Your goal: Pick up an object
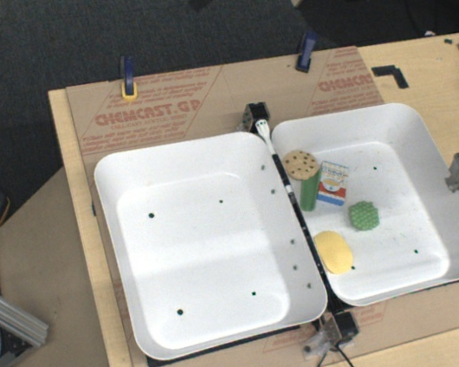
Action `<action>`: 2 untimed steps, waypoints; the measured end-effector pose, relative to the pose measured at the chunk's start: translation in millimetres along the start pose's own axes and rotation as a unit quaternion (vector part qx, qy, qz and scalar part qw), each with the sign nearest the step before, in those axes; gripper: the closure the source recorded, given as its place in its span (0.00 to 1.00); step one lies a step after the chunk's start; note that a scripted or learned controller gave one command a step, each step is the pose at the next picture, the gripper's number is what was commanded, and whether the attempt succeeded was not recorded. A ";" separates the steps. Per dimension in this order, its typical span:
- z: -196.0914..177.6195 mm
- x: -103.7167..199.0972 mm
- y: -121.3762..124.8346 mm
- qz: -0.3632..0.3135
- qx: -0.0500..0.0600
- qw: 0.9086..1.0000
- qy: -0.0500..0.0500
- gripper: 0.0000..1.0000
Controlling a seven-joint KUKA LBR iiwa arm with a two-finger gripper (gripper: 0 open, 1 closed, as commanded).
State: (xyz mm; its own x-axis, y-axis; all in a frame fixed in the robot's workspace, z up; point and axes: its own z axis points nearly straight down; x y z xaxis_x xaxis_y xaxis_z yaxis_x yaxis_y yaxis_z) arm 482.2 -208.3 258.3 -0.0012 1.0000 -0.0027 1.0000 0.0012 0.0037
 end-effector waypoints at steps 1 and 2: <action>5.2 86.4 -2.1 -0.004 0.003 1.000 0.004 1.00; -11.4 158.2 -1.7 -0.004 0.000 1.000 0.003 1.00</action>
State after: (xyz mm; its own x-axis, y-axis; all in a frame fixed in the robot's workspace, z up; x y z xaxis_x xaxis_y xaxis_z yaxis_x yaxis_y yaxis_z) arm 480.3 -50.1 269.3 -0.0092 1.0000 0.0025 1.0000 0.0092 0.0031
